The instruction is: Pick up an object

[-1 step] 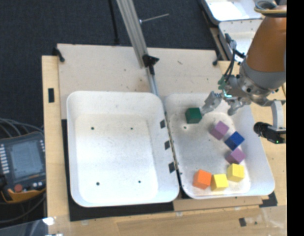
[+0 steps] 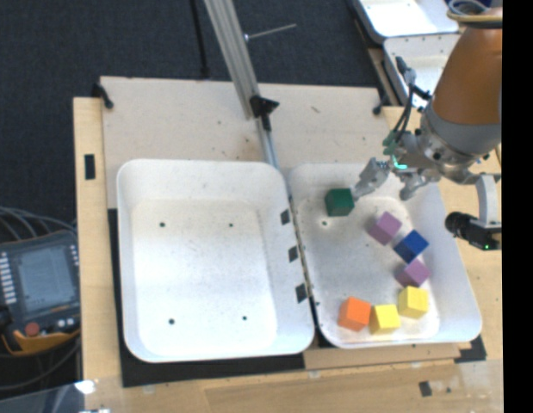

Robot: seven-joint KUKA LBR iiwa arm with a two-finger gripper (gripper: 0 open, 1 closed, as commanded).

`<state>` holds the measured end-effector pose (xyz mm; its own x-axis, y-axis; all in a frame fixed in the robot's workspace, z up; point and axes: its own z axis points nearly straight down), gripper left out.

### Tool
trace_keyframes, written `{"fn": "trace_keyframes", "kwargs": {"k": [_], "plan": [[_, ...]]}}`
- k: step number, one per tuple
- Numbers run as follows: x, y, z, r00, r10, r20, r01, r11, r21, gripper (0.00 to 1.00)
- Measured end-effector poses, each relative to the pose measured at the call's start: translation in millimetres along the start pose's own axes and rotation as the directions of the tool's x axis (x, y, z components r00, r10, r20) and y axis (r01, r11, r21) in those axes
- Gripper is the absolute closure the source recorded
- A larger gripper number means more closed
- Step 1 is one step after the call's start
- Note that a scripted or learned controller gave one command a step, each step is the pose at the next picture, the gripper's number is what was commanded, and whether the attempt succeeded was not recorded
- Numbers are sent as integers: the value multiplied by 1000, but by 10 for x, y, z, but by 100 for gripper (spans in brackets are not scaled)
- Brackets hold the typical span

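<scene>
Several small cubes lie in the right bin (image 2: 345, 261). A green cube (image 2: 338, 201) sits near its back left. A purple cube (image 2: 385, 227), a blue cube (image 2: 412, 245) and a second purple cube (image 2: 413, 273) run down the middle. An orange cube (image 2: 355, 313) and two yellow cubes (image 2: 386, 317) (image 2: 413, 301) rest along the front wall. My gripper (image 2: 390, 181) hangs over the bin's back part, open, with nothing between its fingers. Its left finger (image 2: 368, 177) is just to the upper right of the green cube.
The left bin (image 2: 206, 256) stands beside the right one. A slanted aluminium post (image 2: 236, 50) rises behind the bins. A control pendant (image 2: 38, 282) lies off the bench at the left. More white trays (image 2: 399, 3) sit at the back right.
</scene>
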<state>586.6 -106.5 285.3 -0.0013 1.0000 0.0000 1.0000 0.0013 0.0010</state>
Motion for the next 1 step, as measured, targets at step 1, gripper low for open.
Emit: {"fn": "trace_keyframes", "kwargs": {"k": [1], "plan": [[81,8,493,1000,2,1,-2,1000,5,0]]}}
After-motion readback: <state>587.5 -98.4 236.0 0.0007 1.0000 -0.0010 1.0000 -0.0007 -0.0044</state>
